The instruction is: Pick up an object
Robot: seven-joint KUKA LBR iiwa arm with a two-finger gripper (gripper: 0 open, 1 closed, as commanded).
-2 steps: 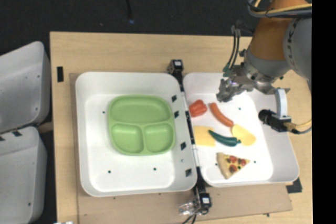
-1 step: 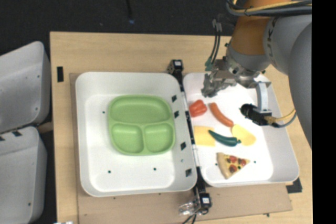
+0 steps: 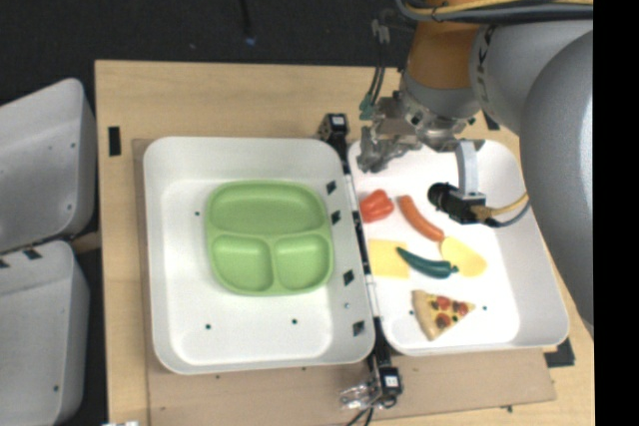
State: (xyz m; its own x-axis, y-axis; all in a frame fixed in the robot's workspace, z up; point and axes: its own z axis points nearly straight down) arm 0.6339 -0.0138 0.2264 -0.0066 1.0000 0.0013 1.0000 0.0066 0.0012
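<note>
1. Five toy foods lay in the right bin: a red pepper, a sausage, a yellow piece under a dark green chili, and a pizza slice.
2. None of them carried readable writing or labels.
3. Above the bin's far left corner, the gripper hung near the red pepper, with nothing seen in it; how wide it stood could not be told.
4. Beside it, the left bin held a green divided plate.

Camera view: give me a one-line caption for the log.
The gripper hangs over the right bin above toy food, a green divided plate in the left bin.
</note>
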